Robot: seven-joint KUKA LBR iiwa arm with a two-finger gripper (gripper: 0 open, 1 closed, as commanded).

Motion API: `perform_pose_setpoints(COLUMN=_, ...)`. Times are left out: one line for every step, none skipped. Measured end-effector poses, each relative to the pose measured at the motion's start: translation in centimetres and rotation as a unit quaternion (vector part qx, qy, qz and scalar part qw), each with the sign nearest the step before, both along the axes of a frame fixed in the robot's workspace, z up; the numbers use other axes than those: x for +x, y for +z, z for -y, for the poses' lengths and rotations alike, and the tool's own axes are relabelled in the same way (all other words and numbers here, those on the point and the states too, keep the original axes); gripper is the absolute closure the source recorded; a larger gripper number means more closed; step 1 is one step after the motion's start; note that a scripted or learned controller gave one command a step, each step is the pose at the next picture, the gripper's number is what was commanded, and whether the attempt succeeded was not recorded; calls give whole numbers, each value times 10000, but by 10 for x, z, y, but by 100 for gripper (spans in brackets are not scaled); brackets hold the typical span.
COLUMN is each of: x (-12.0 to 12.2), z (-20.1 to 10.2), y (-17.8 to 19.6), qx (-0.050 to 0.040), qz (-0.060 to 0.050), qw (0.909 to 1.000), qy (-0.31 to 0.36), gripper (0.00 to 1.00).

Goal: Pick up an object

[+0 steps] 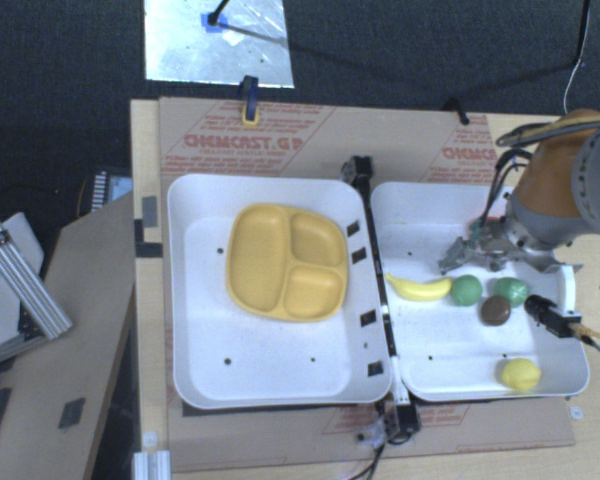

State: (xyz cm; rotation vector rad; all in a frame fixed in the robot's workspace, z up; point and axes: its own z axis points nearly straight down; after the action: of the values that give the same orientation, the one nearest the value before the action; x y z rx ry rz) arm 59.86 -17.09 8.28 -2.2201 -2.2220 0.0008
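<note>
Yellow dominates the left bin, where a three-compartment plate lies alone; the pickable things are all in the right bin. There a banana lies near the divider, a green ball sits just beside its right tip, a second green piece lies a little further right, a brown round piece rests just below and between the two green ones, and a lemon sits well apart near the bin's front right corner.

The arm comes in from the right, and its end effector hangs over the upper middle of the right bin, just above the banana and the green ball. How wide it stands is too dark and small to tell, and nothing can be seen held in it.

The step in hand looks like the approach to a grasp, so the task seems barely begun. To do it well, I would choose one target and centre over it before descending: the banana is closest and stands clear on its left side (its curved body wants a grip across the narrow width, not along its length). The green ball touches or nearly touches the banana's tip, so a descent between them risks nudging both. The lemon, being isolated, is the cleaner but farther choice.
</note>
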Motion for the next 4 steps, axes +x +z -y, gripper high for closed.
perform_pose_setpoints(x=1, z=0, y=13, qx=-6, qz=23, qw=10000, qy=-3, gripper=100)
perform_pose_setpoints(x=-1, z=-2, y=57, qx=-6, qz=28, qw=10000, qy=11, gripper=100)
perform_pose_setpoints(x=-7, z=3, y=106, qx=-11, qz=34, qw=10000, qy=-11, gripper=100)
perform_pose_setpoints(x=-5, z=4, y=144, qx=-10, qz=34, qw=10000, qy=16, gripper=100)
